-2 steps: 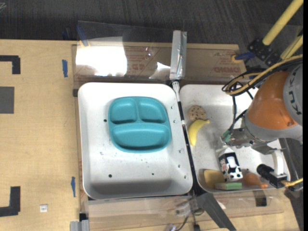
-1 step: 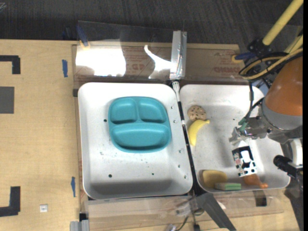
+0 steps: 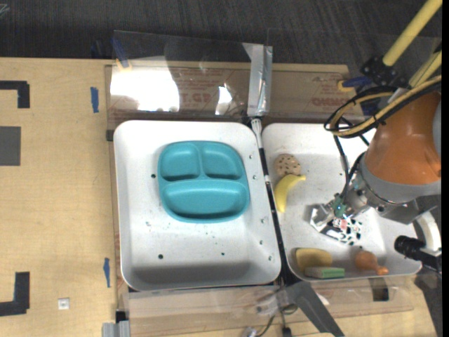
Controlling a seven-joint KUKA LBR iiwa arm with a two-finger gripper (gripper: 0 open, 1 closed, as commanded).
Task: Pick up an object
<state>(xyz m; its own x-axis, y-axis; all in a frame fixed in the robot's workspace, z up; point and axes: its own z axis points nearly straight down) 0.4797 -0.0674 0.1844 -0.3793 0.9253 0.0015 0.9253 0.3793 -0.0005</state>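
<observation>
Arm down in the right bin, tool low over the clutter

The tool (image 3: 335,215) sits in the right bin (image 3: 309,140), its tip among a small pile of silvery and speckled bits (image 3: 338,225); whether it is open or closed, I cannot tell from here. Just to its left lies the banana (image 3: 285,190), long axis running from upper right to lower left, stem end up toward the cookie (image 3: 287,164) that sits right above it. Along the near wall there's a yellow piece (image 3: 312,258) with a green stick (image 3: 324,273) touching its lower edge, and an orange lump (image 3: 365,260) further right. Over in the left bin (image 3: 133,209), a teal divided plate (image 3: 203,181) lies flat, well apart from the arm
</observation>
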